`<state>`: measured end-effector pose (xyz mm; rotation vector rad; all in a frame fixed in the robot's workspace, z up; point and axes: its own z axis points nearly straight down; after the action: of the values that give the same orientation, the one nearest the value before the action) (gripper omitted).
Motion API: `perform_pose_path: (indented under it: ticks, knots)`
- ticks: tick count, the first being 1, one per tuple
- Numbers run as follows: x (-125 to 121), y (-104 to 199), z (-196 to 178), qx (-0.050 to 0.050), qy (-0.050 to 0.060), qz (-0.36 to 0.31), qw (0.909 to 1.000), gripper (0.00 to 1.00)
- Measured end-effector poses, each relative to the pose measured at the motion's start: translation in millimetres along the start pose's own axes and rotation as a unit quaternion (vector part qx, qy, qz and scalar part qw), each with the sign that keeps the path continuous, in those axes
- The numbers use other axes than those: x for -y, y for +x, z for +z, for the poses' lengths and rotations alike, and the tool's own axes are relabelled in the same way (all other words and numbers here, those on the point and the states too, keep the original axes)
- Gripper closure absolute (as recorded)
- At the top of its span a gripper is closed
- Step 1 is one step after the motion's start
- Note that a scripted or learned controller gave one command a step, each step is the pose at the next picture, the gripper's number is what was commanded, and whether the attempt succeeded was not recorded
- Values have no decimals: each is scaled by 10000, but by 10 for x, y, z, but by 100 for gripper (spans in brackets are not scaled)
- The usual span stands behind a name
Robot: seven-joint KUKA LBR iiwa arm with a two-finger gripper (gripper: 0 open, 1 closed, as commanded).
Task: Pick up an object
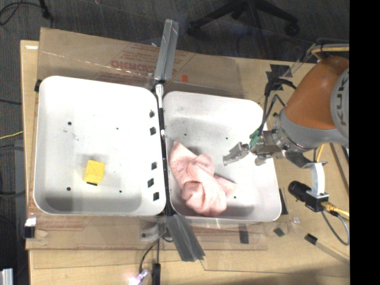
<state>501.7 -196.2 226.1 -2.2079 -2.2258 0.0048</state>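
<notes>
Over the right bin [261, 114] | gripper [236, 154] hangs just right of crumpled pink cloth [199, 184], likely lining up a grasp | jaw state: cannot tell | yellow block [94, 171] far left of cloth, left bin [53, 91]

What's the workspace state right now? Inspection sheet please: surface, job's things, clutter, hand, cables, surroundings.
Surface: wooden bench under cardboard sheeting, bearing the left bin and the right bin side by side.
Job's things: yellow block lies in the left bin, toward its near side; pink cloth, crumpled, lies in the right bin near the divider.
Clutter: nothing seen in the bins beyond those two things.
Hand: the hand hovers over the right bin, right of the cloth, with nothing between its fingers.
Cables: wires run along the arm's wrist; a yellow cable lies at the far left edge.
Surroundings: office chair base on dark carpet beyond the bench.
</notes>
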Motion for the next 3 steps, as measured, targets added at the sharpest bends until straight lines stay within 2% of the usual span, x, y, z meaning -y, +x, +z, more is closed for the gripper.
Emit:
perform_pose_path:
  ticks: [1, 2, 3]
  knots:
    - [-623, -131, 589, 17, -22, -1302, 9915, 0]
    - [-1219, -149, 1339, 13, -23, -657, 9978, 0]
    - [-1573, 231, 1314, 19, -39, -1224, 9925, 0]
